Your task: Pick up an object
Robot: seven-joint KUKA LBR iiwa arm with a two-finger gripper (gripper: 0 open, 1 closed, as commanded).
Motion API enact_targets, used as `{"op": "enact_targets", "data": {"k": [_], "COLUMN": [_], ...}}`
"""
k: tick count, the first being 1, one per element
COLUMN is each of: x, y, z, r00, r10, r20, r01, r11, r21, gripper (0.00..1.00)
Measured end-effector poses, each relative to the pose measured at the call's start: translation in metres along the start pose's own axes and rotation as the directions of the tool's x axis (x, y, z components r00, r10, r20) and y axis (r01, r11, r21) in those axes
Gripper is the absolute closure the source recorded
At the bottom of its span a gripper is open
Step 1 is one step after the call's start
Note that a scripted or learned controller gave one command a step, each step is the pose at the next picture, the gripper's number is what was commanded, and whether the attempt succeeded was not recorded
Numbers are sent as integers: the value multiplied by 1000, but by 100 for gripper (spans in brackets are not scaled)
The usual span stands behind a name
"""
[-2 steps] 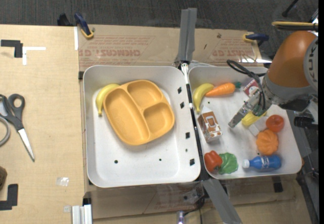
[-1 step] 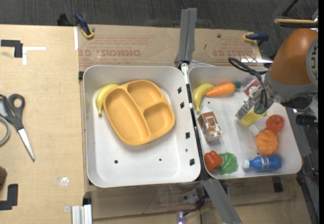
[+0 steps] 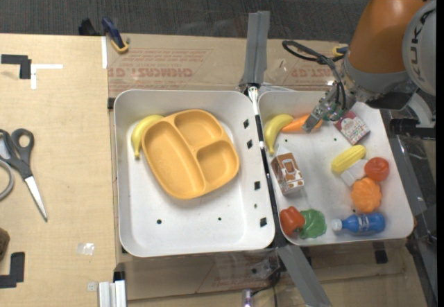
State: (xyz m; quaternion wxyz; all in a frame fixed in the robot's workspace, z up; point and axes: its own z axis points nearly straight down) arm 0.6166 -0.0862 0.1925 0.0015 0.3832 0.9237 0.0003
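My gripper [image 3: 320,117] hangs low over the back left part of the right bin [image 3: 397,191]. Its tip sits right at the right end of an orange carrot [image 3: 295,125], which lies beside a yellow banana [image 3: 275,129]. A pink and white packet [image 3: 352,127] lies just right of the gripper. Further forward in this bin are a brown box [image 3: 288,172], a yellow corn cob [image 3: 348,158], a red tomato [image 3: 377,168], an orange [image 3: 366,195], a blue bottle [image 3: 361,224], a green item [image 3: 314,224] and a red pepper [image 3: 291,218].
The left bin [image 3: 201,226] holds a yellow divided plate [image 3: 191,153] with another banana [image 3: 142,132] against its left side. Scissors [image 3: 24,167] lie on the wooden bench at the far left. The arm's orange band [image 3: 381,28] rises over the right bin's back corner.
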Motion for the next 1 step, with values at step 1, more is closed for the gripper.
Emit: {"op": "enact_targets", "data": {"k": [1], "x": [12], "y": [50], "z": [-60], "r00": [990], "r10": [-140], "r20": [1], "r01": [140], "r11": [990], "r21": [1], "gripper": [100]}}
